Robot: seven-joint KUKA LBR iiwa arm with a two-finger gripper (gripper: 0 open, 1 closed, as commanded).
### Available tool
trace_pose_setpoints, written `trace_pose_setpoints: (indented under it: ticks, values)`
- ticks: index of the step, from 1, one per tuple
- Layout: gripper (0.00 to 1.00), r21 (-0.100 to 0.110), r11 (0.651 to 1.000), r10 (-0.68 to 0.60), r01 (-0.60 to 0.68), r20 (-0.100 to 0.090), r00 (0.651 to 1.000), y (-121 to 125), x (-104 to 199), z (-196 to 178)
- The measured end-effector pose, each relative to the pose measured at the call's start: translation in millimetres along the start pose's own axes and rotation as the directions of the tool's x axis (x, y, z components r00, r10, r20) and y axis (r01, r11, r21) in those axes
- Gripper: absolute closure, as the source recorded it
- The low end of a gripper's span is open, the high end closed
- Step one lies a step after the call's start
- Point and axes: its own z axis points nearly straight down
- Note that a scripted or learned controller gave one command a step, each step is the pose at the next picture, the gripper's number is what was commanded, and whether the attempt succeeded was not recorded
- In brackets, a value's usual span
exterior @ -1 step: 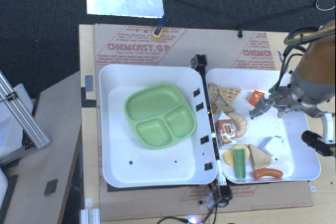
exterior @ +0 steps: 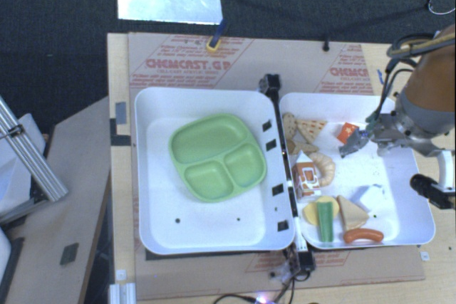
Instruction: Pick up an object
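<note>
The gripper (exterior: 354,144) hangs low over the right bin (exterior: 406,185), fingers (dark, blurred) too indistinct to tell their spread or any hold. An orange block (exterior: 347,131) lies just above-left of it; a sausage (exterior: 363,236) well below.

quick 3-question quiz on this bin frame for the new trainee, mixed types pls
1. True or false: the green tray lies in the right bin.
2. Which thing lies nearest the pincer? A) orange block B) sausage C) green stick
3. Fill in: the shrimp lies in the ___ bin.

Key: 1 false, it lies in the left bin; 2 A; 3 right.
</note>
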Motion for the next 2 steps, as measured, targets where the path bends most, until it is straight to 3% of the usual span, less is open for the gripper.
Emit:
trace_pose_setpoints:
  ticks: [2]
  values:
    - [0.0, 0.005, 1.0, 0.002, -0.002, -0.001, 1.0, -7.3, -1.7, 112.1]
